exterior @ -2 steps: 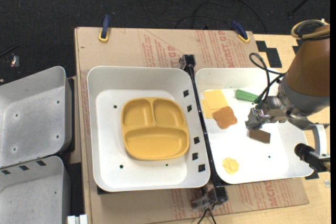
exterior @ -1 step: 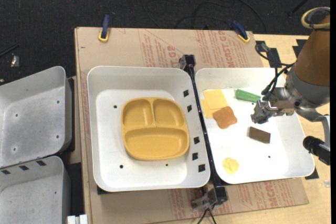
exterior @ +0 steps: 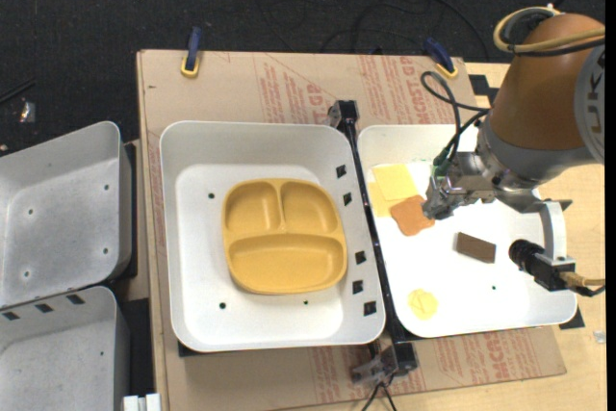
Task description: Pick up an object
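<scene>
i'm the grey arm w/ the orange band, reaching in from the right, and my gripper [exterior: 441,203] is low in the right white bin [exterior: 500,311]. it hangs just over the near edge of a flat orange-brown slice, maybe toy bread or meat [exterior: 414,218]. nothing is picked up yet, i think. the slice looks flat on the bin floor, not lifted. so the job is just at its start: i'm lined up by a thing, but the grab and the lift are both left to do.

can't tell if i'm spread wide or pressed shut. the tips are dark and small from up here, and my wrist hides part of them. can't tell if they touch the slice either.

the slice is thin w/ round corners, a bit tilted. its top edge touches a pale yellow flat square, like toy cheese [exterior: 392,180], maybe laps over it. thin flat things are hard to pinch, i guess, so this try could miss.

other stuff in my bin: a small dark brown block [exterior: 475,247] near the middle and a little yellow round piece [exterior: 423,303] by the front wall, both well apart from me. the left white bin [exterior: 192,159] holds a yellow plastic tray w/ three parts [exterior: 285,237].
</scene>
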You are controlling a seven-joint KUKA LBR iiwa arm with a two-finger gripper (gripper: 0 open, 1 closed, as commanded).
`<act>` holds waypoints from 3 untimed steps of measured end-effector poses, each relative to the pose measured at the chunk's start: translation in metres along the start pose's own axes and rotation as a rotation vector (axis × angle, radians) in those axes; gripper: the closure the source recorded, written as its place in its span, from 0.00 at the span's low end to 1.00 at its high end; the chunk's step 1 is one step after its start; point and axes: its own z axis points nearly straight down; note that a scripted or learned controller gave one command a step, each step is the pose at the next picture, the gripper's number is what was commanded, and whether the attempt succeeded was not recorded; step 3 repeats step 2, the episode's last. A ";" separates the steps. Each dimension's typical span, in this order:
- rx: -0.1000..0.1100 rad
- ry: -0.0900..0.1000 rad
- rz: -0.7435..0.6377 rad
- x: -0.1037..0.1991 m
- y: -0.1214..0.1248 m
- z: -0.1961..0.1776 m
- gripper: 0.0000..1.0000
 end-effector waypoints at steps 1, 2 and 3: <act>-0.001 0.001 -0.002 0.059 0.018 0.004 1.00; 0.000 0.001 -0.001 0.113 0.039 0.017 1.00; 0.000 0.001 -0.001 0.113 0.039 0.017 1.00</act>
